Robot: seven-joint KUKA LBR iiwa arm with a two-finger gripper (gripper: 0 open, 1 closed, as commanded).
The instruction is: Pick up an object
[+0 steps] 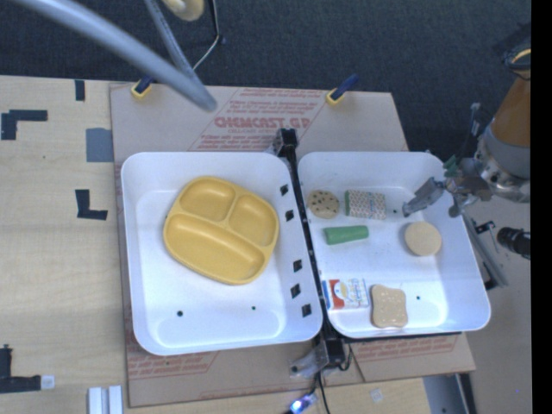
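The right bin (448,317) holds several small items: a round speckled cookie (323,202), a pale patterned block (365,203), a green cylinder (346,234), a beige round disc (423,238), a red-and-white carton (345,293) and a toast slice (388,306). My gripper (437,200) hangs over the bin's upper right part, just above the beige disc. It is open, with nothing between its fingers. The arm's orange band (516,115) shows at the right edge.
The left bin (147,309) bears a yellow divided plate (222,228). A black divider with clips (295,231) runs between the bins. Grey tubing (103,33) crosses the upper left above the bench.
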